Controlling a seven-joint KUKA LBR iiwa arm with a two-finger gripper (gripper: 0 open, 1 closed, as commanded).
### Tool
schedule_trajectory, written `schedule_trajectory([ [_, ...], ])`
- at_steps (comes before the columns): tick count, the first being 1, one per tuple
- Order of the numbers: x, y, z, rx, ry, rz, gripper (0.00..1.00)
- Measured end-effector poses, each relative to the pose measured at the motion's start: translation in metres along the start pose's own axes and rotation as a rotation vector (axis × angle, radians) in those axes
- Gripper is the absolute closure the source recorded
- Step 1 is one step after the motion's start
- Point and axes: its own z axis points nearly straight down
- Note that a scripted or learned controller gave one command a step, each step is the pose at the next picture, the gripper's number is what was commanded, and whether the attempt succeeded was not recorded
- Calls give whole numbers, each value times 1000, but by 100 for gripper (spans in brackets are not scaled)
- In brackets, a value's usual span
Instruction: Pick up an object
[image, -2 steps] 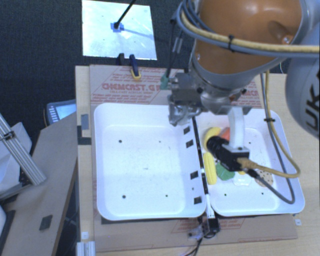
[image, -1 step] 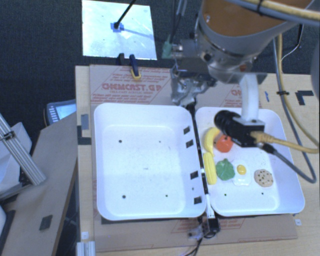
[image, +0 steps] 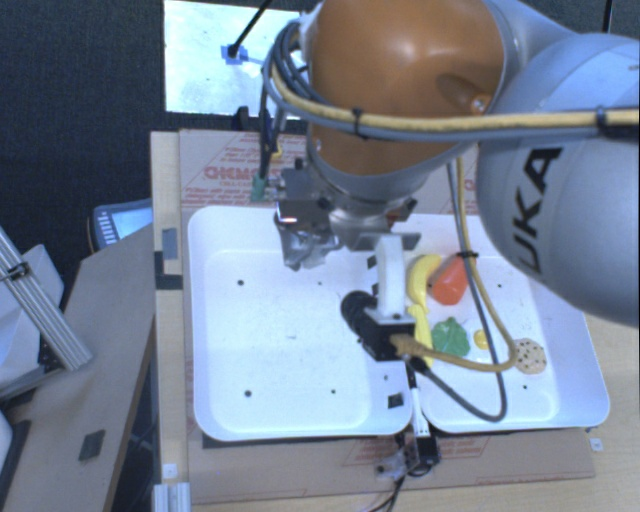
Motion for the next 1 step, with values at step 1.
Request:
schedule_trajectory([
  [1, -2, 6, -23, -13, 6, 2, 100],
])
